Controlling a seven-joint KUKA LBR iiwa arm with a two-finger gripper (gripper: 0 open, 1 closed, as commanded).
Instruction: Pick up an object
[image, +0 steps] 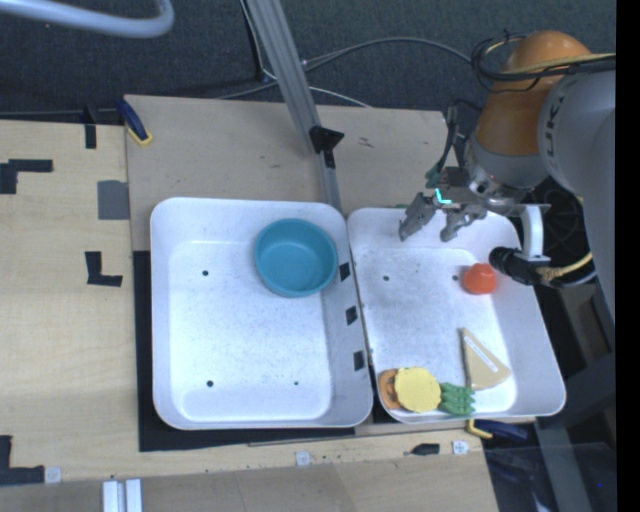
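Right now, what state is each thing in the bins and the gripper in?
gripper: open, nothing between its fingers, above the right bin's far edge
blue bowl: upright, in the left bin
orange ball: resting loose in the right bin
tan wedge: lying flat
yellow disc: lying at the near edge, beside a green piece

Arm reaching in from the right, gripper spread and holding nothing.

The grey arm (590, 110) enters at the upper right of the camera view, its orange band (525, 85) sitting above the wrist. The wrist points down and to the left, ending in the gripper (437, 222). Its two fingers (413, 222) angle downward and stand apart, with nothing between them. A small green light glows on the wrist body.
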